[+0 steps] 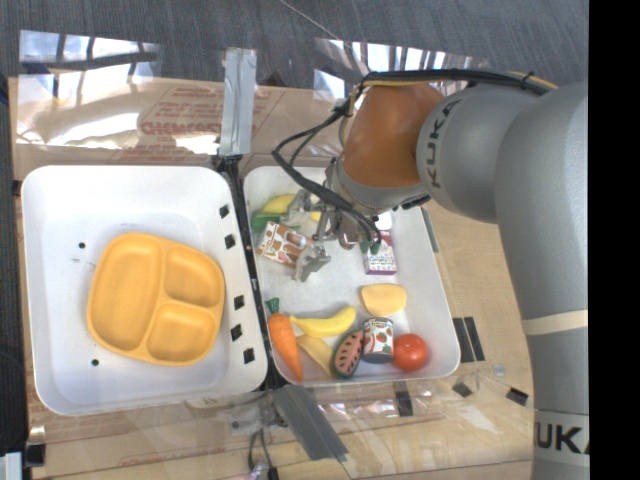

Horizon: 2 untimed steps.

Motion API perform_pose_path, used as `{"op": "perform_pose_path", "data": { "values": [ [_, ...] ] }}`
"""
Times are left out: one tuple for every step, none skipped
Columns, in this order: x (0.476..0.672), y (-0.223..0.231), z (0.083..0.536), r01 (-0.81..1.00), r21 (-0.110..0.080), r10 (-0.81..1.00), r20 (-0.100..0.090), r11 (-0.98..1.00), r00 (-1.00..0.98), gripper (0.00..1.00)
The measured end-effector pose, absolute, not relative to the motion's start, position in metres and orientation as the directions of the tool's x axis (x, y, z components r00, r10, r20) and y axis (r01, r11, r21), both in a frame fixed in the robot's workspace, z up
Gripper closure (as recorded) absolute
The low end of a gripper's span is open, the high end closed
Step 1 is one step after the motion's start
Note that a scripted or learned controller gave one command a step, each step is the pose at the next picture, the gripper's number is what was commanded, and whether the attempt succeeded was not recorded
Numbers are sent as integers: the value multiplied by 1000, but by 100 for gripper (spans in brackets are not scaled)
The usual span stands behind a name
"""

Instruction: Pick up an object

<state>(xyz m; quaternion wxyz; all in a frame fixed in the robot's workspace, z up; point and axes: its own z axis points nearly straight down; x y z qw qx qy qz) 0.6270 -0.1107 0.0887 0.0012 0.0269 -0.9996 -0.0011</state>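
Red-and-white snack packet (283, 244) lies in right bin (432, 298), upper left, just left of my jaws (318, 258). Jaws sit low over bin floor, tips look spread, nothing pinched between them. Yellow piece (276, 206) just above packet, near the bin's top-left corner. Small pink-edged carton (381, 257) to my right. Crowded bottom row well clear of me: carrot (284, 343), banana (325, 321), watermelon slice (347, 354), small can (377, 337), tomato (410, 352), pale yellow round piece (384, 299) above them. Left bin (50, 218) holds a yellow divided plate (155, 297). Tabletop (480, 258) under both.
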Motion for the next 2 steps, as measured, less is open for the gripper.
{"op": "perform_pose_path", "data": {
  "values": [
    [619, -109, 88, 3, 2, 3, 8, 1000, -1000, 0],
    [619, -109, 88, 3, 2, 3, 8, 1000, -1000, 0]
  ]
}}
